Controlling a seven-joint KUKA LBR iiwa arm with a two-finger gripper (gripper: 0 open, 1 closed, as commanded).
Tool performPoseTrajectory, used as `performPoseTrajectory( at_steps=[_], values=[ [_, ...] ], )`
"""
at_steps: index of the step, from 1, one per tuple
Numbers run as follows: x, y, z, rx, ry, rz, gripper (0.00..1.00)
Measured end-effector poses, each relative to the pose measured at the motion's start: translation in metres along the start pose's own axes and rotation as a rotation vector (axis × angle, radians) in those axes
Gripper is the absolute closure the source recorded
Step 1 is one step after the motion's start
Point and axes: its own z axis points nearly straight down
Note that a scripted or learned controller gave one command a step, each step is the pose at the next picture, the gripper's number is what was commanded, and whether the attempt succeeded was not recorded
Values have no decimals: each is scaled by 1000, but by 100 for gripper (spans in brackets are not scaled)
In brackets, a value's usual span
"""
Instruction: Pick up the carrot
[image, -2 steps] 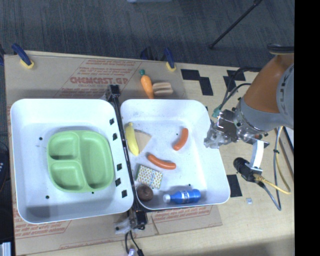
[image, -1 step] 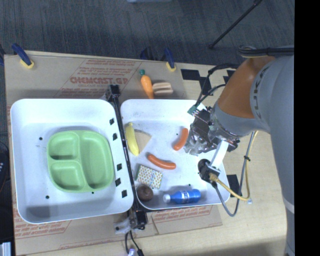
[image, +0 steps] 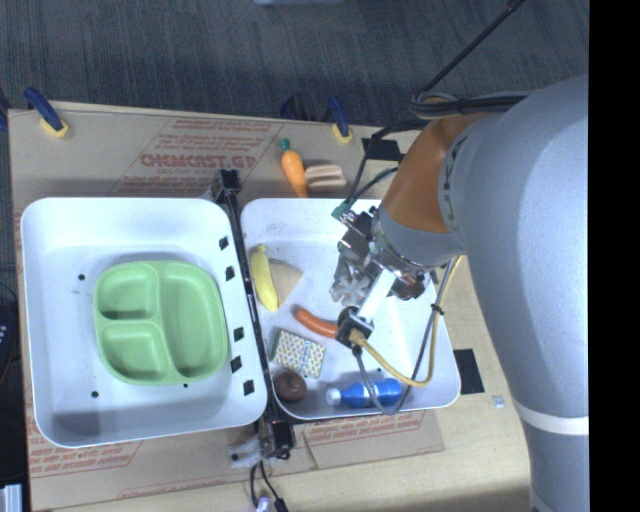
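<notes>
Beside the pincer (image: 347, 300), the carrot (image: 317, 323) lies mid-bin, walls apart.

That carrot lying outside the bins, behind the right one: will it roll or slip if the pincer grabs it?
The carrot looks smooth and tapered, so it may squirt toward its thin end. Its round body could roll on the flat cardboard. It looks like rigid toy plastic, probably light.

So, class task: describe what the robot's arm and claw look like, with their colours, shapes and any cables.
The arm is thick, rounded and pale grey, with an orange band above the wrist. The claw is a small metallic grey and black assembly. A yellowish cable loops below it, and thin black cables trail away from the wrist.
</notes>
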Motion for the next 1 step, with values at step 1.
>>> performPoseTrajectory(
  at_steps=[1],
  values=[
    [-14,17,-107,-4,2,125,100]
  ],
)
